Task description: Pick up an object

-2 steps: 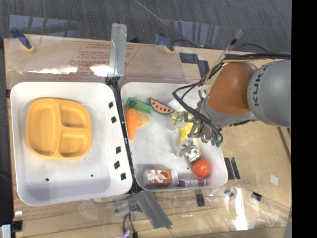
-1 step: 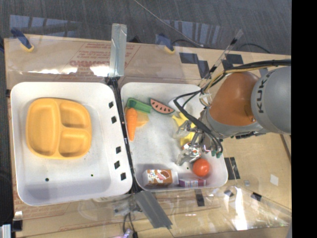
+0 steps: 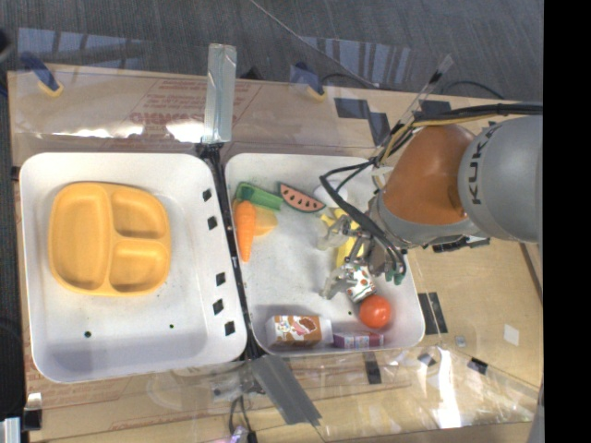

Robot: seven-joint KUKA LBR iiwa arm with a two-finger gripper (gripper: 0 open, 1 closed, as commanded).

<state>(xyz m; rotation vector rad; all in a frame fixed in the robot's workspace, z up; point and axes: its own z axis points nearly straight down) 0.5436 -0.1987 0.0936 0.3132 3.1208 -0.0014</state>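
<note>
Item: tomato [image 3: 374,312], near right corner of right bin [image 3: 277,257], just beside gripper [image 3: 354,282]. We judge it light, smooth, round, slip-prone; grasp across its middle. Whether the gripper grips anything, we cannot tell

claw [image 3: 349,280]: finger state unclear | yellow item [image 3: 343,238]: partly hidden behind cables | arm [image 3: 499,178]: cut off right

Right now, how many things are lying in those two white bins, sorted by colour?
Orange or red: 4, the divided tray, carrot, watermelon slice, tomato
Green: 1, the piece above the carrot
Yellow: 1, a piece partly hidden under the gripper
Printed packets: 2, a brown one and a purple one
Total: 8
</note>
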